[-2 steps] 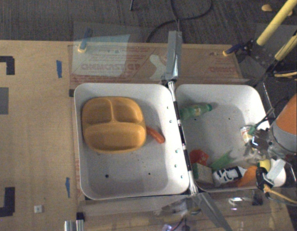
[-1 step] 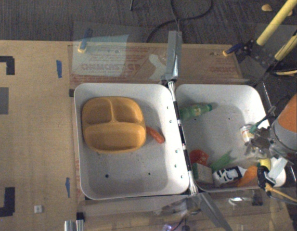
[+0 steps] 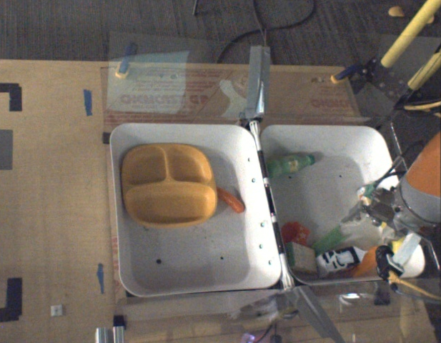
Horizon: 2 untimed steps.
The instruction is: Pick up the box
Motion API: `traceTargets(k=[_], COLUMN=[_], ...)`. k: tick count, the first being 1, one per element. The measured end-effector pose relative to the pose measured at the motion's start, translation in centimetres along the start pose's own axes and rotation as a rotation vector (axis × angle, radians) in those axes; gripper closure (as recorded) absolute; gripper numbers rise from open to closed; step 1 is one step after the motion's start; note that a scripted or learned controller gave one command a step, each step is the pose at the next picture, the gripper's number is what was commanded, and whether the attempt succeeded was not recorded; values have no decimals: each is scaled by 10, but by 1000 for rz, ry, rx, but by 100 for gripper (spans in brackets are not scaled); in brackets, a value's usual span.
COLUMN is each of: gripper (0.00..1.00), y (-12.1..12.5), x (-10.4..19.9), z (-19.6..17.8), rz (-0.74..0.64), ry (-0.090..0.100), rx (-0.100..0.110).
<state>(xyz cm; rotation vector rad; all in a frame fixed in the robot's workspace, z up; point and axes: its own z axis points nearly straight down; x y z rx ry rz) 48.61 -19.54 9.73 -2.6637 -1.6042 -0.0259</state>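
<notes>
Camera view put gripper (image 3: 377,209), grip state unclear, above right bin (image 3: 327,138) clutter; box (image 3: 304,257) was wedged against neighbours, so a mis-grab looked likely.

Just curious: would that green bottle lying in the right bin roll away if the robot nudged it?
Probably. The green bottle lies on its side on the bin's smooth white floor, so a sideways nudge would likely roll it. It looks like thin plastic, so probably light and a bit slippery.

A single fixed camera looks steeply down from above at moderate distance onto the flat tan cardboard-covered desk (image 3: 48,213), framing both shallow white plastic bins (image 3: 184,277) side by side, dark floor along the top.
</notes>
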Motion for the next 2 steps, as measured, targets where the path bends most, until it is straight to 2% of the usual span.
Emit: traceTargets(k=[1,2], gripper=[0,0], y=[-29,-63], x=[45,103], z=[11,-82], rz=[312,462], ry=[-26,-28], rx=[-33,-23])
